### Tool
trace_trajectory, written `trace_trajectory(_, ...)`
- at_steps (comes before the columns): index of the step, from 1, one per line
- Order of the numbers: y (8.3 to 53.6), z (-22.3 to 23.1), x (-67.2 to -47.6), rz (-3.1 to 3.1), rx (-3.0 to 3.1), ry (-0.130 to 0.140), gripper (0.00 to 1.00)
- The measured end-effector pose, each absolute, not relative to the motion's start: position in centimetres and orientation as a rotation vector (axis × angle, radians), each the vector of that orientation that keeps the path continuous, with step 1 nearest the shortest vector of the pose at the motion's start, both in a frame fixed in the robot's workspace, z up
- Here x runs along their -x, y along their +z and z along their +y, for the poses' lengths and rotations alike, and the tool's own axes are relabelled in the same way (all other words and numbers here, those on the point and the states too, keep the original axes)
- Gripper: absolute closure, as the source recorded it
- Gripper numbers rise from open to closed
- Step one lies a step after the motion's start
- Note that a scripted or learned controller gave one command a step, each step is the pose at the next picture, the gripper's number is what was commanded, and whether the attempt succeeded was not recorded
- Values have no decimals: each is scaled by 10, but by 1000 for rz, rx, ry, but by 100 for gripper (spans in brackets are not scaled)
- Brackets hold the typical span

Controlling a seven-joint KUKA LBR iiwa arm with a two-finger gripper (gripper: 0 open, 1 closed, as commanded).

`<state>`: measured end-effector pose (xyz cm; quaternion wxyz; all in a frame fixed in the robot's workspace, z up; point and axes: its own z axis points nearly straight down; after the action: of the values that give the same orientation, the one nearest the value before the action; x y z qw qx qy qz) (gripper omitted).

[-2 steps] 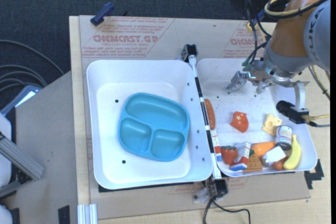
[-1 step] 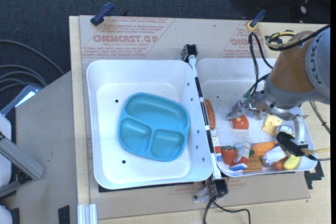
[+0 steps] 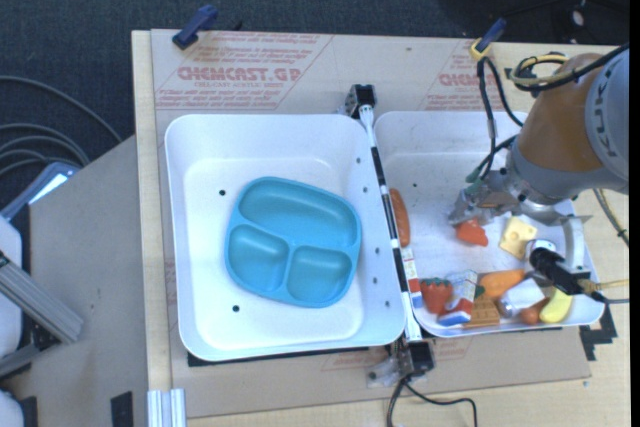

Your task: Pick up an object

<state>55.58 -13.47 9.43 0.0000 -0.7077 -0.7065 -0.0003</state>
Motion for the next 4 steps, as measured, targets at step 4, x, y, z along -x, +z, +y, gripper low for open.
trace_trajectory(4,269,-6,-479,-2221,2222,0,100)
